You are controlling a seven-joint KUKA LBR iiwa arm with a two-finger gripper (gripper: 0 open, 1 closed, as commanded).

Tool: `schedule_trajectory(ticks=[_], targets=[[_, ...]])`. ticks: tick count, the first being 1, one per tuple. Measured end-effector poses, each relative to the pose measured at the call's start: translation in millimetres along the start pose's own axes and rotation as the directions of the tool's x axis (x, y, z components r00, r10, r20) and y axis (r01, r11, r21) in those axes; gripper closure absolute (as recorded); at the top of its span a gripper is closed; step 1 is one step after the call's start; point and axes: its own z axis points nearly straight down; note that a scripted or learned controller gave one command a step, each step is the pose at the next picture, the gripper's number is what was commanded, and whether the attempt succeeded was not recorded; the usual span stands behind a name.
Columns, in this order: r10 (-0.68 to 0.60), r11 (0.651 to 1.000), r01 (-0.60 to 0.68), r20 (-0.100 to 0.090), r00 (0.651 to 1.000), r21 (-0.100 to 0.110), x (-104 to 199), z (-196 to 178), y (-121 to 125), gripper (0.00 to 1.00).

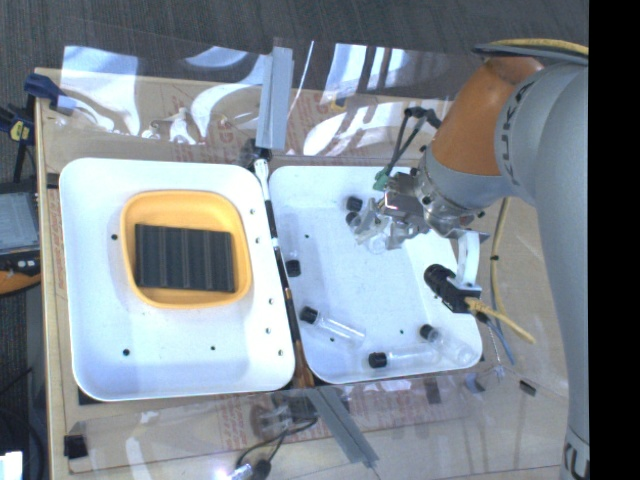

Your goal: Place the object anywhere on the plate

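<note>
Over the right bin [330, 268], pincer [378, 226] low, its state unclear, clear vials [340, 326] lying well below it

A plate [185, 213] lies in the left bin [90, 348]; small vials [335, 326] lie in the right bin [330, 268].

Bright overhead light, glare on clear panels [230, 88], slightly soft img.

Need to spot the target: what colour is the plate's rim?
Yellow-orange, around a dark ribbed centre; plate, camera view.
</note>
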Motion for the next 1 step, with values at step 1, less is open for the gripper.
schedule_trajectory(ticks=[1], targets=[[-0.143,0.99,0.143,0.0,0.99,0.002,26.0,42.6,-24.3,1.0]])
